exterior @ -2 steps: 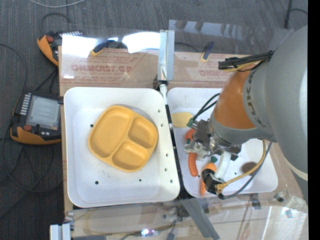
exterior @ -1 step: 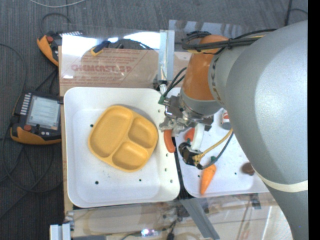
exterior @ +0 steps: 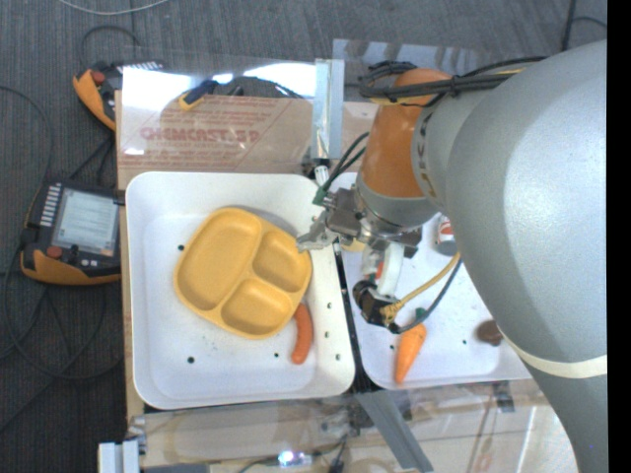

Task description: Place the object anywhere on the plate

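Arm (exterior: 532, 195) comes in from the right and its grey body covers most of the right bin (exterior: 454, 361). The orange wrist band (exterior: 392, 161) sits above the divide between the bins, wrist pitched down and toward the left. Gripper (exterior: 318, 232) is low over the left bin's (exterior: 158, 363) right wall, just beside the yellow divided plate's (exterior: 197, 264) right rim. Open or closed: can't tell from this angle. Orange-red sausage-shaped piece (exterior: 302, 333) lies in the left bin against the plate's lower-right edge, off the plate. Carrot (exterior: 409, 351) lies in the right bin near its front wall. Small brown item (exterior: 488, 333) is to the carrot's right.
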`<state>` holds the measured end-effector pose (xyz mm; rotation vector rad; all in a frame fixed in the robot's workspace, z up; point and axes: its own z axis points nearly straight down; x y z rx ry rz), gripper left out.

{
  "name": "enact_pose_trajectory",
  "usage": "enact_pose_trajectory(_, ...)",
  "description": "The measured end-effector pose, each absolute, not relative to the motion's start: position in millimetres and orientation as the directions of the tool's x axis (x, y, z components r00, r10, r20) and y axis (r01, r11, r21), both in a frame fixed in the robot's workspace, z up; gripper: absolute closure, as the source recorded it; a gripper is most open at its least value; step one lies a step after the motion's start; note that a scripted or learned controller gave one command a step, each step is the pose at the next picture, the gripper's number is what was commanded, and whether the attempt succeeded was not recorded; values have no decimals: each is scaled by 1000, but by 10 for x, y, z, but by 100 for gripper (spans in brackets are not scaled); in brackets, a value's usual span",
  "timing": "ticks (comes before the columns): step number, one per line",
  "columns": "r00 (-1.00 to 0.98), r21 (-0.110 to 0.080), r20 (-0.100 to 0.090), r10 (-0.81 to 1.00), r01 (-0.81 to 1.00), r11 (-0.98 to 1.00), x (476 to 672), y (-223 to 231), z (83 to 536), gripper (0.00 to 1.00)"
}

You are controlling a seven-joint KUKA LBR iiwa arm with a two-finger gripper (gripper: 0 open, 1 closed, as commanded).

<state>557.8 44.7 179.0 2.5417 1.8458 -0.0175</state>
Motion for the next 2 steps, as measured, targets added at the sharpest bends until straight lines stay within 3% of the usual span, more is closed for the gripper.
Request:
enact_pose_trajectory(1,312,-14,-16,950,950,-312,5573,444,1828,100)
enact_pose_trajectory(2,391,-4,-11,920,920,-391,5735,1322,1255,100)
